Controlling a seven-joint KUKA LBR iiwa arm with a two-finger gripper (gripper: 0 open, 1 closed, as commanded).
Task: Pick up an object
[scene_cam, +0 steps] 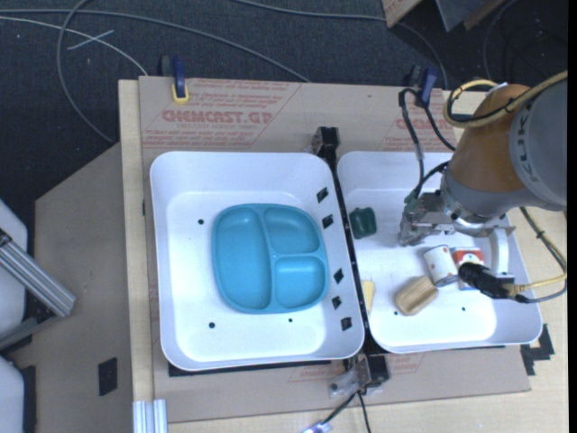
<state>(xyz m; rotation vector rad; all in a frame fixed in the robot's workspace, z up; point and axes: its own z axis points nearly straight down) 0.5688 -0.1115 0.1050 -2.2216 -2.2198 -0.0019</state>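
The hand (416, 228) hangs low over the right-hand white bin (469, 327), in its middle part, with the grey arm and its orange band rising behind it toward the view's right; the view from above does not let me tell whether the hand is open or closed, and nothing can be seen gripped in it. Just below the hand, toward the view's bottom edge, lies a short white cylinder (440, 263) with a red patch beside it, close to the hand but whether touching I cannot tell. On the hand's other side, toward the neighbouring bin, a small dark green object (362, 222) rests on the bin floor near the shared wall, near the hand but apart from it. Farther down from the hand, past the white cylinder, a tan block (416, 295) lies tilted on the bin floor. Beyond that, against the bin's wall nearest the other bin, sits a small yellow piece (367, 296). Well apart from the hand, the left-hand white bin (176, 197) holds a blue divided plate (270, 258) lying flat in its middle, with three compartments. Both bins stand side by side on the brown desk (135, 242), which bears red print along its far edge. Farthest from the hand, a blue and yellow clamp (180, 79) grips the desk's far corner.
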